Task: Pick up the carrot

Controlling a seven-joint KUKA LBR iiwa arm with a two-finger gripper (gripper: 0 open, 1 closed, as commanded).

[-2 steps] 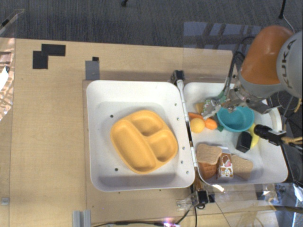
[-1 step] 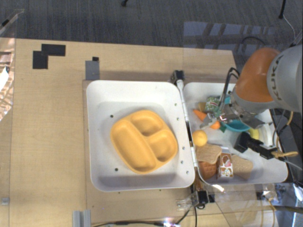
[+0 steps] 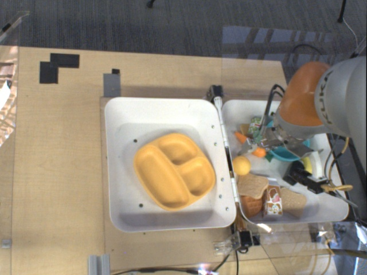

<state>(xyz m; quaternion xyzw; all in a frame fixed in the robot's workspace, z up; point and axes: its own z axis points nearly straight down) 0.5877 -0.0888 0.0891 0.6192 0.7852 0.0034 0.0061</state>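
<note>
Gripper (image 3: 262,145) hangs low over the far half of the right bin (image 3: 338,211), down among the clutter, and whether it is clenched or released I cannot tell from this slant. Nothing can be seen grasped in it, so I judge the task not yet done: the reach is made, while the grasp and the lift are left. Right under its tip lies a small orange bit (image 3: 261,152), touching or almost touching it. The carrot (image 3: 241,136), as I take it, is the slim orange piece just beside that, nearer the bin's left wall and lying on the floor of the bin. Whether the two orange pieces are one thing partly hidden by the tool, I cannot say. Outward from there, counted: one teal bowl (image 3: 284,153) just to the right of the tip, one green-and-white packet (image 3: 255,124) behind it, one lemon (image 3: 241,165) near the left wall, two bread slices (image 3: 253,185) that I can count for sure, and one small carton (image 3: 273,202) standing between them. Farther off, the left bin (image 3: 117,211) bears a single yellow plate (image 3: 175,169) with three compartments — nothing lies on it. That makes two bins and one arm (image 3: 344,96).
</note>
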